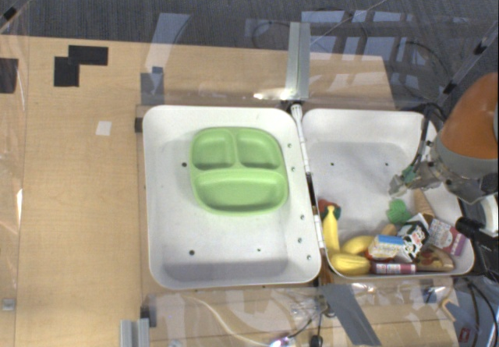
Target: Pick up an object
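My gripper [407,179] hangs low over the right side of the right bin [351,143], under the orange band of the arm [472,131]. Just below it lies a small green object [398,210], with a gap between the two. Toys are heaped along the bin's front edge: a yellow banana [331,228], a rounded yellow fruit [357,245], a small white carton [387,246], a black-and-white box [415,235] and a pink packet [444,235]. I see nothing held in the gripper.
A green divided plate [236,168] lies in the middle of the left bin [168,205]. A raised divider [306,174] separates the two bins. The back half of the right bin shows bare white floor. Cables run behind the bench at the top right.
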Available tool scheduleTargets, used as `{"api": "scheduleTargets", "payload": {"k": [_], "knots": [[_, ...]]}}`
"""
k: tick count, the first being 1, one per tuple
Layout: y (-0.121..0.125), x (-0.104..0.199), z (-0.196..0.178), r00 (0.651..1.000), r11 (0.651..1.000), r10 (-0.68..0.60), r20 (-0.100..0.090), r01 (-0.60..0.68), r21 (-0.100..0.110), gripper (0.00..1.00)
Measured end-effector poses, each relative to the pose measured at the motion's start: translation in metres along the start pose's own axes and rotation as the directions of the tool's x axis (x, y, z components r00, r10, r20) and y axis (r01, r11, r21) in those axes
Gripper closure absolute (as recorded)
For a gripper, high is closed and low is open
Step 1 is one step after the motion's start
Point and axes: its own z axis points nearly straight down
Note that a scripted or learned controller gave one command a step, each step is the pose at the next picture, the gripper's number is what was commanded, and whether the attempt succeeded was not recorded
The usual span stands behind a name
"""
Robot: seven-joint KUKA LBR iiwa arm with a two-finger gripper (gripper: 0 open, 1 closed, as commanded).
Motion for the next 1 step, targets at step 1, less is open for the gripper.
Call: {"api": "scheduleTargets", "payload": {"k": [1], "knots": [[0.0484,0.0537,0.0098,0.859,0.859,0.512,0.007,-0.512,-0.001,1.0]]}}
